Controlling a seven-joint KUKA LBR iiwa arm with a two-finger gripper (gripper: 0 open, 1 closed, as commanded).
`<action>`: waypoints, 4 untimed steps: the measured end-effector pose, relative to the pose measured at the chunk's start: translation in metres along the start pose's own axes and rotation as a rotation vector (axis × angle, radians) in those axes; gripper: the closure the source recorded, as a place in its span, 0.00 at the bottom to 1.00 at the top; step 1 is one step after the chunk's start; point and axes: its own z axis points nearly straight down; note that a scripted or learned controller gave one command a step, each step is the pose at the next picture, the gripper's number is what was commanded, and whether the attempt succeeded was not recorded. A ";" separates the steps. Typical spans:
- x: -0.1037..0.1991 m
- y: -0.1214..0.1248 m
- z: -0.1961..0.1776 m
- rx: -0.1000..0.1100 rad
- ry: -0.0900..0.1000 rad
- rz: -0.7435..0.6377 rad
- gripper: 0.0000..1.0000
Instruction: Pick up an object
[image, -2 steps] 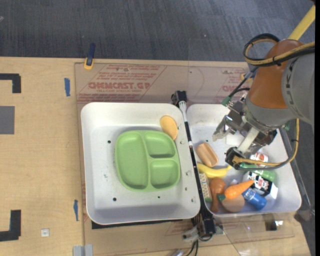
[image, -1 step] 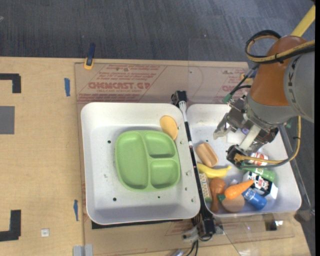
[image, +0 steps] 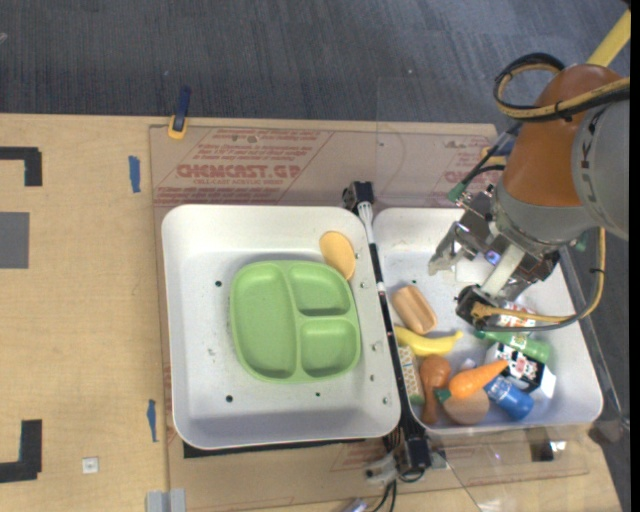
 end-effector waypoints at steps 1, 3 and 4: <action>-0.047 -0.034 0.014 -0.003 0.001 0.131 1.00; -0.033 -0.049 -0.056 -0.010 0.006 0.531 1.00; -0.032 -0.050 -0.054 -0.008 0.003 0.528 0.00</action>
